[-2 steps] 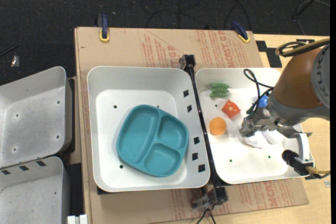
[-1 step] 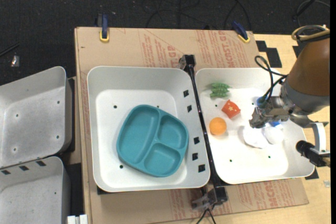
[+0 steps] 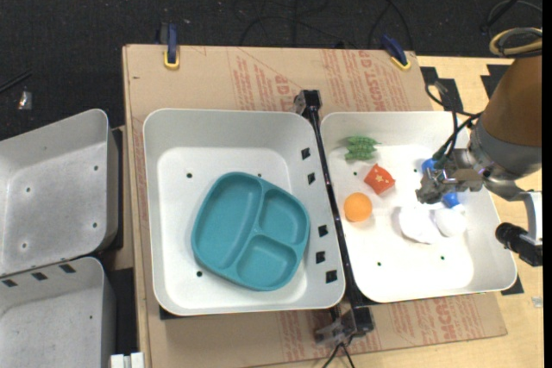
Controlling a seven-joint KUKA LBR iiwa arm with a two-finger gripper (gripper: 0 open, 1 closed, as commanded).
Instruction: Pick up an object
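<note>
The dark two-finger gripper (image 3: 435,185) hangs low over the right white bin (image 3: 483,276); whether it is closed cannot be told. No grasp shows yet. Just below it lie pale white lumps (image 3: 423,224); a red block (image 3: 379,178) and small orange ball (image 3: 358,208) sit left.

You have open floor in the near part of the right bin (image 3: 405,276). Farther in, the orange ball (image 3: 358,208), red block (image 3: 379,178) and green piece (image 3: 360,147) crowd its left side, and white objects (image 3: 429,224) lie at its middle. The teal plate (image 3: 250,230) covers most of the left bin (image 3: 172,142).
</note>
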